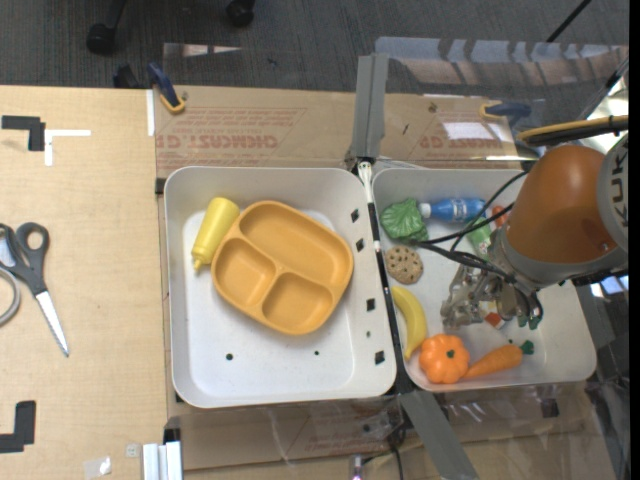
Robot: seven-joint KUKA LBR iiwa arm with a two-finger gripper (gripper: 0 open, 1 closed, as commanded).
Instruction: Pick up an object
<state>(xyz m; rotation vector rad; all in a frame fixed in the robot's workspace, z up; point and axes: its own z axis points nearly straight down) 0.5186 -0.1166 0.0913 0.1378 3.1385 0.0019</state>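
My gripper (pixel 478 306) hangs low over the middle of the right bin (pixel 560 368), below the orange band of the arm. Toys lie around it: a cookie (pixel 404 262) to its left, a banana (pixel 408 318) beside that, an orange pumpkin (pixel 444 357) just in front, and a carrot (pixel 494 361) at the front right. A green leafy toy (pixel 402 218) and a blue bottle (pixel 452 209) rest at the bin's far side. A small red-and-white piece (pixel 494 318) lies right by the gripper. I see nothing clearly between the fingers.
The left bin (pixel 200 368) holds an orange divided plate (pixel 280 266) and a yellow bottle (pixel 213 230) at its left. Scissors (pixel 38 280) lie on the wooden bench at far left. The arm's bulk hides the right bin's right half.
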